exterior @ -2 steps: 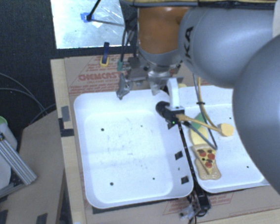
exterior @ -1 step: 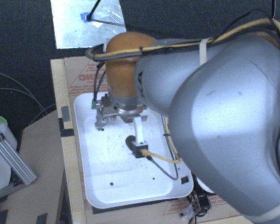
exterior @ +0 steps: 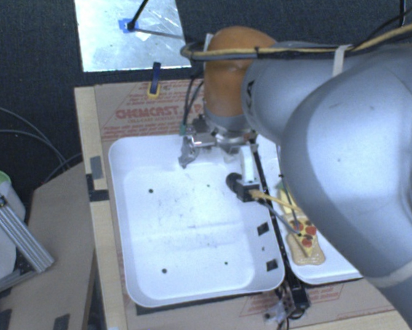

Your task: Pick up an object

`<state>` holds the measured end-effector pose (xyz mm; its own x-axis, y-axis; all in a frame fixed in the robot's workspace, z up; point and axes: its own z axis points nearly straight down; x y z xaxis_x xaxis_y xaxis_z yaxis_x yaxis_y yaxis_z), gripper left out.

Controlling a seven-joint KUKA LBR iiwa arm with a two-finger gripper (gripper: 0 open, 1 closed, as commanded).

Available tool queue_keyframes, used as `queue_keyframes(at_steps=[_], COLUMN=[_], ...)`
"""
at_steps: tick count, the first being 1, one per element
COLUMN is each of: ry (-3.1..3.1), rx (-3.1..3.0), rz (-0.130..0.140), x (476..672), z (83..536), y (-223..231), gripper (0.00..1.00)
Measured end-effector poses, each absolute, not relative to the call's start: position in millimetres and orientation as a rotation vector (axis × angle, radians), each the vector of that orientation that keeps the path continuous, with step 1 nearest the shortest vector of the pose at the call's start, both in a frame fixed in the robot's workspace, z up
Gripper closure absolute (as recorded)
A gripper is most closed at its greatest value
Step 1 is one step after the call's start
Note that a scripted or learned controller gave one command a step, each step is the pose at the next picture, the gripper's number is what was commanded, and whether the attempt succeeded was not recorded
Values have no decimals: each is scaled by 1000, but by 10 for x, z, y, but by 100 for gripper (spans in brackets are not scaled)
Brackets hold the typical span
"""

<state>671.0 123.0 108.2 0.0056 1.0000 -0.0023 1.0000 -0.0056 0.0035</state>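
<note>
My gripper point(exterior: 188, 154) hangs low over the far edge of the left white bin point(exterior: 152, 280), near its back wall. Nothing shows between or under its tips. In the right white bin point(exterior: 335, 275), a flat tan thing with red spots, like a toy pizza slice point(exterior: 307, 244), lies close to the divider between the bins. The big grey arm point(exterior: 351, 152) with its orange band point(exterior: 227, 70) covers most of the right bin, so the rest of that bin is hidden.
Both bins sit on a brown cardboard sheet point(exterior: 141, 109). A shiny foil square point(exterior: 129, 29) lies behind the bench, with a small blue and yellow clip point(exterior: 155, 82) at its edge. An aluminium frame point(exterior: 7, 218) stands at the left.
</note>
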Motion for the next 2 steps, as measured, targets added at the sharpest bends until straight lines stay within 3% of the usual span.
queue_keyframes(at_steps=[1,2], ry=[2209,2224], rx=[2223,2207], rz=[7,22], x=[6702,6441], z=[1904,3302], y=[394,847], gripper=[0,0])
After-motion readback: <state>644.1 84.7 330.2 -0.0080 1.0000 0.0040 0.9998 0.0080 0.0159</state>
